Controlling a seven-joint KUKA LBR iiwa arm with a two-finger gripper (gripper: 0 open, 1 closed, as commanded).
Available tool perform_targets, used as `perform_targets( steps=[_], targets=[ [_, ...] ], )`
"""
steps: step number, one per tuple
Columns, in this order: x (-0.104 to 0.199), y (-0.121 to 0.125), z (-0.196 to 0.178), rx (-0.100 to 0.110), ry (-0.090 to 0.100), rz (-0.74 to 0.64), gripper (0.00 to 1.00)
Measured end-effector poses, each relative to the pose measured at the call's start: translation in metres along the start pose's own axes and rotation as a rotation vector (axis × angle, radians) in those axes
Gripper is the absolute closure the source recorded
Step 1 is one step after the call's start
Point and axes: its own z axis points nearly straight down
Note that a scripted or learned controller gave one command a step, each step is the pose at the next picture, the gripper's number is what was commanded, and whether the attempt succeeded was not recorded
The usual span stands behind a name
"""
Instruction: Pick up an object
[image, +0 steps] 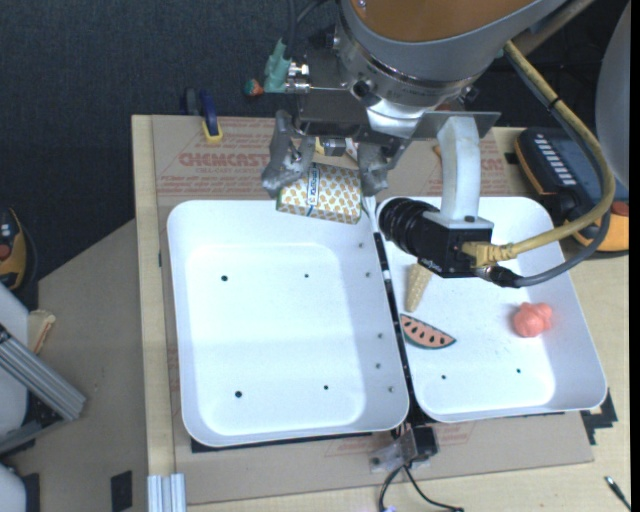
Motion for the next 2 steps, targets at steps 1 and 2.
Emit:
perform_targets(
  steps=[1,2],
  targets=[
    [-0.082,0.000,-0.001,0.004,-0.004,0.015,1.00],
    [0.001,-0.001,0.028,0.009,-0.003,-0.002,1.00]
  ],
)
